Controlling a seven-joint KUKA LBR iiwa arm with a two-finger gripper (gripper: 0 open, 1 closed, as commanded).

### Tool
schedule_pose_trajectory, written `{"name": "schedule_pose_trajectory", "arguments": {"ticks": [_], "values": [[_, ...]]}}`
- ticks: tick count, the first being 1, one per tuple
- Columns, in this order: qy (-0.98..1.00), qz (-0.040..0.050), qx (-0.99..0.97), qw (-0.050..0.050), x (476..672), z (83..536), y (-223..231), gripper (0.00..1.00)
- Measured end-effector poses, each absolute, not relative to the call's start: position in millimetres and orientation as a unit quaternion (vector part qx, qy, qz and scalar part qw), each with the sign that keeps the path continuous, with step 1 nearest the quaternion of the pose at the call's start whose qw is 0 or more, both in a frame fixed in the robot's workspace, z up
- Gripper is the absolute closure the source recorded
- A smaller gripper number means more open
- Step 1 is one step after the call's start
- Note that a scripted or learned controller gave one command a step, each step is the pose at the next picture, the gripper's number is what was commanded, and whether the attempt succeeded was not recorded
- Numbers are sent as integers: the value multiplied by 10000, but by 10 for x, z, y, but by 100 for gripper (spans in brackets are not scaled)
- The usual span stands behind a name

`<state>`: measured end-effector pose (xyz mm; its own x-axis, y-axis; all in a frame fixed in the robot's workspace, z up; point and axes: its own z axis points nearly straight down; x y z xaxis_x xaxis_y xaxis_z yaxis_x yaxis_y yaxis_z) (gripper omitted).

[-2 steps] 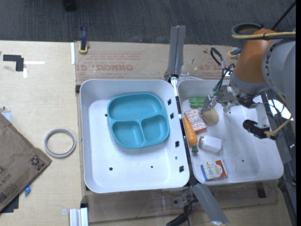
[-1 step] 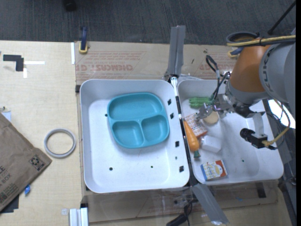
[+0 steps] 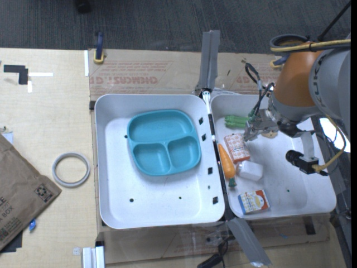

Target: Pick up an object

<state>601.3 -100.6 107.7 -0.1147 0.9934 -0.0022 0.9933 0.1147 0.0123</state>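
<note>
Carton [image 3: 236,147] lay at six o'clock from my gripper [image 3: 252,130], placed above for a pick; finger spread I couldn't tell.

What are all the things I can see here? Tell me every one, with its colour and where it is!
Bins: two, white, side by side on the bench.
Divided plate: one, turquoise, in the left bin.
Carrot: one, orange, at the right bin's left edge.
Green item: one, near the right bin's far side.
Small carton: one, red and white, beside the carrot.
White block: one, just below that carton.
Small box: one, blue, white and orange, at the right bin's near side.
Tape ring: one, grey, left of the bins.
Cardboard box: one, brown, far left.
Arm: one, grey with orange band.
Gripper: one, over the right bin.
</note>
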Motion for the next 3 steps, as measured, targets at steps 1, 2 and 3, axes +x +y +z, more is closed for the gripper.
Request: {"name": "schedule_pose_trajectory", "arguments": {"ticks": [1, 2, 3], "values": [[7467, 39, 6651, 49, 6013, 1078, -1005, 0], [7294, 21, 6840, 23, 5349, 959, -1125, 0], [7113, 32, 7029, 43, 5898, 967, -948, 0]]}}
